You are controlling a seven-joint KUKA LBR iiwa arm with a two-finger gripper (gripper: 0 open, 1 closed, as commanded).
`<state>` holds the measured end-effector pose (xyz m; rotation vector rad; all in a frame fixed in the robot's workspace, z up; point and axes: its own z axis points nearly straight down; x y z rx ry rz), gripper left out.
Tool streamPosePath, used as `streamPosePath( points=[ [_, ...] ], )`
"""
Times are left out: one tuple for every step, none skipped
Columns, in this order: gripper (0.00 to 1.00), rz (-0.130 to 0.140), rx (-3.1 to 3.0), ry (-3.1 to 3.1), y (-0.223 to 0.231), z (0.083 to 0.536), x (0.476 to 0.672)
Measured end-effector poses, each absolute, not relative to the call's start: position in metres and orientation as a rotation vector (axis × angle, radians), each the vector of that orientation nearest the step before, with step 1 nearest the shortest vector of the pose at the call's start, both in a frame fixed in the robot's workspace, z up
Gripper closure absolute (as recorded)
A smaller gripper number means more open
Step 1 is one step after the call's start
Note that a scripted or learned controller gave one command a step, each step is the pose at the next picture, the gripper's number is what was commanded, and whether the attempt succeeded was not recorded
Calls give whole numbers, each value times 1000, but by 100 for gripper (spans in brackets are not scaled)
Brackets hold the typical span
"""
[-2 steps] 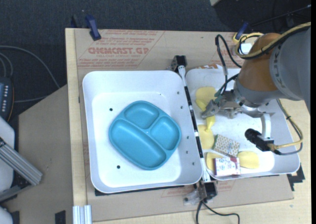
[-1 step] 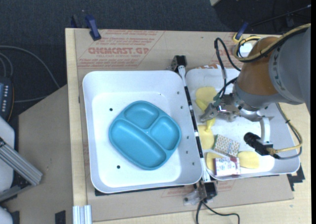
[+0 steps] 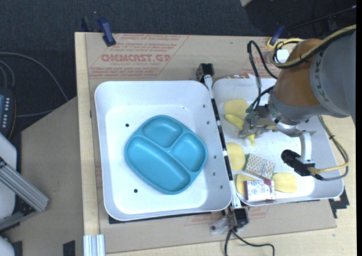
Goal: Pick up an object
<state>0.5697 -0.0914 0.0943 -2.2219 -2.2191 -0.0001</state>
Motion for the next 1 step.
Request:
streamPosePath(
  points=[
    [100,-3,-2220,-2224,-31,185,592]
  ],
)
